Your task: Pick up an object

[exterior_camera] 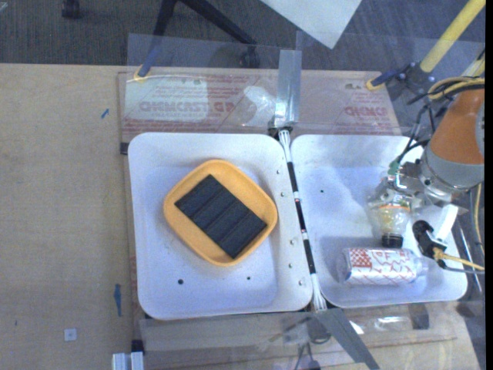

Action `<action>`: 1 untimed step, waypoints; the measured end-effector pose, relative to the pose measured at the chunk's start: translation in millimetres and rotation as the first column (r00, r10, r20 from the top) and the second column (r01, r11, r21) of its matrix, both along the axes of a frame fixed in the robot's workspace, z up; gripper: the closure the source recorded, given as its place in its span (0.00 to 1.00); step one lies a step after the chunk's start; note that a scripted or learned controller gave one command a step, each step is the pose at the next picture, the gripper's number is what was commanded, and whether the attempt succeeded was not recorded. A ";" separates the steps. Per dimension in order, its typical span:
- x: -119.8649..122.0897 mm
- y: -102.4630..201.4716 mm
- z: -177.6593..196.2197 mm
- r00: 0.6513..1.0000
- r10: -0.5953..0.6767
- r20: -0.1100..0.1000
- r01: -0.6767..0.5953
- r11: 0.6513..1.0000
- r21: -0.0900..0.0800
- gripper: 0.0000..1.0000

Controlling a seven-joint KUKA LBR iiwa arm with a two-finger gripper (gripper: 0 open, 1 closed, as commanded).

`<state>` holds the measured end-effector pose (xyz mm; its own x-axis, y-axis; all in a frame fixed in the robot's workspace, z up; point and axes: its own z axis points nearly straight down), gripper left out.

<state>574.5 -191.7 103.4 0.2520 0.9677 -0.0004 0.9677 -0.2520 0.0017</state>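
While the tool (394,199) is hovering over a small clear bottle (387,220) in the right bin (339,168), its grip impossible to tell, nothing is looking lifted yet.

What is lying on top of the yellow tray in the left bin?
A dark ribbed rectangular pad lies on the yellow tray, turned diagonally. The tray's rim shows all around it. Whatever is under the pad is covered.

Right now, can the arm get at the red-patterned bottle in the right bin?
Probably yes. The bottle lies on its side near the right bin's front edge, nothing on top of it. The pincer hangs just behind it, over a small clear item.
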 end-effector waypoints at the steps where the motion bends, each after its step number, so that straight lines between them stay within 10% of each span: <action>1: 34.1 58.1 92.0 0.999 0.039 -0.002 -0.039 0.999 0.000 1.00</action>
